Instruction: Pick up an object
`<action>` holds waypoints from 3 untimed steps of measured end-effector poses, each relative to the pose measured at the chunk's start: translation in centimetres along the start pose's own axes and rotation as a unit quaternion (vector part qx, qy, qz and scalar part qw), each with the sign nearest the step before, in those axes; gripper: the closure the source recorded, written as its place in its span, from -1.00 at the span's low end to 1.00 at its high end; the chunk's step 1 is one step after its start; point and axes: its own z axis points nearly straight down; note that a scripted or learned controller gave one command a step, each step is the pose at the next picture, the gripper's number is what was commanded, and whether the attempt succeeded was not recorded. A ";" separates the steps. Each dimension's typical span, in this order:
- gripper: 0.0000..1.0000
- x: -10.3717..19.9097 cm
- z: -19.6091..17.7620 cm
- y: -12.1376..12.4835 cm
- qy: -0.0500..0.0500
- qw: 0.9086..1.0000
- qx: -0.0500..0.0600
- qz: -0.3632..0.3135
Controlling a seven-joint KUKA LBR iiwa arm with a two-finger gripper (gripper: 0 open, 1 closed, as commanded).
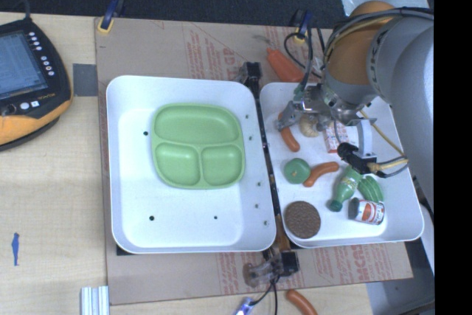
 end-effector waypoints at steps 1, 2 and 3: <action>1.00 -0.1 -1.2 0.1 -0.001 1.000 -0.002 -0.001; -1.00 -0.1 -1.1 0.0 0.000 1.000 -0.001 -0.001; -1.00 -0.3 0.2 1.6 0.000 1.000 -0.001 0.000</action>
